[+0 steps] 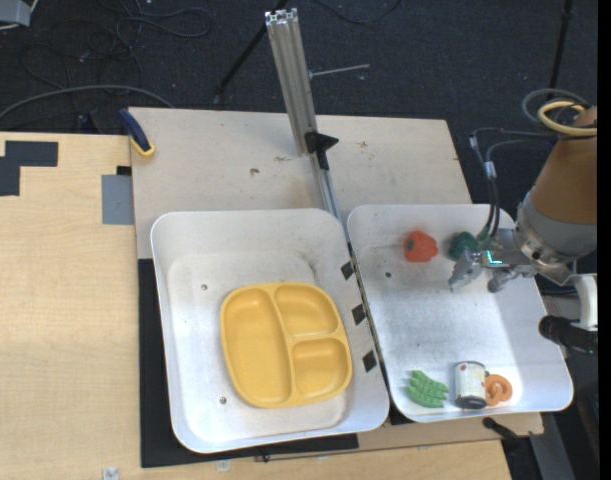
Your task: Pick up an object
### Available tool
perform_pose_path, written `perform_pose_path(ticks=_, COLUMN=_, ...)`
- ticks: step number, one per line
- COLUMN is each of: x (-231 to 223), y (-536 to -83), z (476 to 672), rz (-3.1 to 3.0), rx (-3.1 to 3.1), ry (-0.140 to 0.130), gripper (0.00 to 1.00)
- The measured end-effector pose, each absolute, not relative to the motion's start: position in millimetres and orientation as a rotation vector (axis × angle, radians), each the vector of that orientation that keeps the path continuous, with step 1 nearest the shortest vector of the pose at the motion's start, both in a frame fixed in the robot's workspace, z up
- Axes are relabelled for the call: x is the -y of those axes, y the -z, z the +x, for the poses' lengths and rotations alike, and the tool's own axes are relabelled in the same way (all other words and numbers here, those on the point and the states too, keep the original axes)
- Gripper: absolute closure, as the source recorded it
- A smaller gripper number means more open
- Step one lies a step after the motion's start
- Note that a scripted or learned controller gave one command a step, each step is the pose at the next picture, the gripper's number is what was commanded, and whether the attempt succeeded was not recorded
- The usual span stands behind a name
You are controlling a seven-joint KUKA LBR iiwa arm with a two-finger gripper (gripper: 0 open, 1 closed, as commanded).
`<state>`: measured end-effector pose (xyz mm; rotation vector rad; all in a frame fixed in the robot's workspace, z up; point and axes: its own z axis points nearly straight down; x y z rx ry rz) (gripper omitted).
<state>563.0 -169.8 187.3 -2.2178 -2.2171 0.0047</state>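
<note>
Reaching in from the frame's right, the gripper (475, 270) is hovering with fingers spread and nothing between them over the right bin (425, 313), apparently lining up on the red object (419, 247) just left.

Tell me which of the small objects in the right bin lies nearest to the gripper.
The dark green object, just left of the gripper. The red-orange one lies further left, and the green pod, can and orange piece lie at the near edge.
</note>
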Motion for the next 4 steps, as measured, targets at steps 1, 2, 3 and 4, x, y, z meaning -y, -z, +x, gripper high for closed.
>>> perform_pose_path(ticks=1, x=169.9, y=-188.4, z=563.8, rz=-2.219, rx=2.219, ry=-0.002, gripper=0.0)
perform_pose_path(ticks=2, x=168.8, y=-145.0, z=563.3, rz=-2.217, rx=2.217, ry=-0.006, gripper=0.0)
perform_pose_path(ticks=3, x=167.9, y=-92.1, z=562.8, rz=-2.22, rx=2.217, ry=-0.003, gripper=0.0)
perform_pose_path(ticks=4, x=168.9, y=-104.5, z=563.0, rz=-2.222, rx=2.216, ry=-0.002, gripper=1.0)
